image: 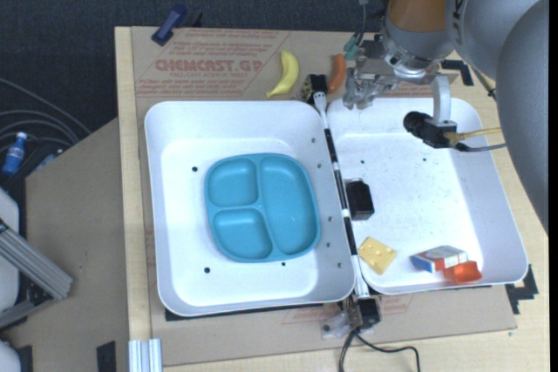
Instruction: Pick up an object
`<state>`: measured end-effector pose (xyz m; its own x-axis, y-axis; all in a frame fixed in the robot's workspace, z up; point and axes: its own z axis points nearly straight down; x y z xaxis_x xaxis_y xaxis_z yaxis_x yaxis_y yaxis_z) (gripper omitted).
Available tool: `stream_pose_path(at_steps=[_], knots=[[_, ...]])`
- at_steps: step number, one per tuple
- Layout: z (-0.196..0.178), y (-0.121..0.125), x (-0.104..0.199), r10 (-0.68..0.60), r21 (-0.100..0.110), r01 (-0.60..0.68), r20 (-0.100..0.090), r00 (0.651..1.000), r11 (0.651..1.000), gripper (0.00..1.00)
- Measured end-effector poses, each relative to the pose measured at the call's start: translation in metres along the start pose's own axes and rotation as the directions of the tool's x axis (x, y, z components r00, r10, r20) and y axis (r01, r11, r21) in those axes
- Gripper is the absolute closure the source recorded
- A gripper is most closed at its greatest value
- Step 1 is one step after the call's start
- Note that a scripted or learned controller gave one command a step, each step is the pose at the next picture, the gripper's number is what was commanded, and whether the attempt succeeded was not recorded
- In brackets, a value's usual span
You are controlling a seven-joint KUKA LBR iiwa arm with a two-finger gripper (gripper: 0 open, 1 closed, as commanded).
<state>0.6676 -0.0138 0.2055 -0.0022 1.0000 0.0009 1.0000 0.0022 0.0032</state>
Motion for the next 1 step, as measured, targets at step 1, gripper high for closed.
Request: stream_pose_path(at_steps=[1], knots=[[-0.0103, 0.0006, 0.0004, -0.001, -0.002, 0.001, 0.000, 1.000, 1.000, 1.00]])
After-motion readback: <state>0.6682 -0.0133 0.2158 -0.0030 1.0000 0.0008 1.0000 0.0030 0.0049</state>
